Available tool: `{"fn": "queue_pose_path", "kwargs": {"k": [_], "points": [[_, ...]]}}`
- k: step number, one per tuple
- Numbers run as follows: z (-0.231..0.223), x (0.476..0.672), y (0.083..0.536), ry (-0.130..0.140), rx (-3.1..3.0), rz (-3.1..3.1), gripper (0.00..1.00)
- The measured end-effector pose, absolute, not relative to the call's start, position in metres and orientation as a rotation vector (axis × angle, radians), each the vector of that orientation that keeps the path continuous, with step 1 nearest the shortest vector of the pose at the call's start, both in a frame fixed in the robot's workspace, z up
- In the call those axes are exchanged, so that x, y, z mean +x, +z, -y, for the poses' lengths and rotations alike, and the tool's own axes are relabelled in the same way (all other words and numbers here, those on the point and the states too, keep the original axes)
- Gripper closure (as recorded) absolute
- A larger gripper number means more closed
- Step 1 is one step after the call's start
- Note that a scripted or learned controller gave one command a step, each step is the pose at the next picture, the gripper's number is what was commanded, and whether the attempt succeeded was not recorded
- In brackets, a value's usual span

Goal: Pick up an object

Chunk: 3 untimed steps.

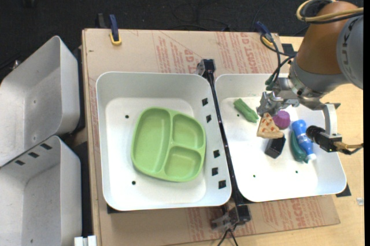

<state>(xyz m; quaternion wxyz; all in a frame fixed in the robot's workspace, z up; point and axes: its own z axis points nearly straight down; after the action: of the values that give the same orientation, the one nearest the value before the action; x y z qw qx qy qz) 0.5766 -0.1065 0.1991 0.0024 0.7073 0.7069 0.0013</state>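
Likely target: pizza slice toy (269,127), centre of right bin (329,178), packed tight. Purple ball (282,119) touches it at 2 o'clock, black block (275,146) just beside at 5 o'clock, green piece (246,110) near at 10 o'clock. Blue bottle (301,136) lies on a dark green item (299,150) at 3 o'clock, slightly apart.

Gripper (271,103) sits low over the slice's 12 o'clock edge, arm (326,54) coming in from 2 o'clock. Whether the jaws are spread or closed can't be told; nothing visibly between them.

To do this well: centre over one item, not the seam between slice and ball. Slice is flat, so the jaws should straddle its narrow width and go right down to the bin floor. Ball will probably roll if nudged.

Left bin (110,146) holds a green divided plate (169,144); irrelevant for the pick.
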Motion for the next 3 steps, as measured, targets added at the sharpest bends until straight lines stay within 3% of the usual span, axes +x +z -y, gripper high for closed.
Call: {"fn": "queue_pose_path", "kwargs": {"k": [1,3], "points": [[0.107,0.578,0.236,0.004,2.216,-2.221,1.0],[0.006,0.542,0.244,0.0,2.214,-2.232,1.0]]}}
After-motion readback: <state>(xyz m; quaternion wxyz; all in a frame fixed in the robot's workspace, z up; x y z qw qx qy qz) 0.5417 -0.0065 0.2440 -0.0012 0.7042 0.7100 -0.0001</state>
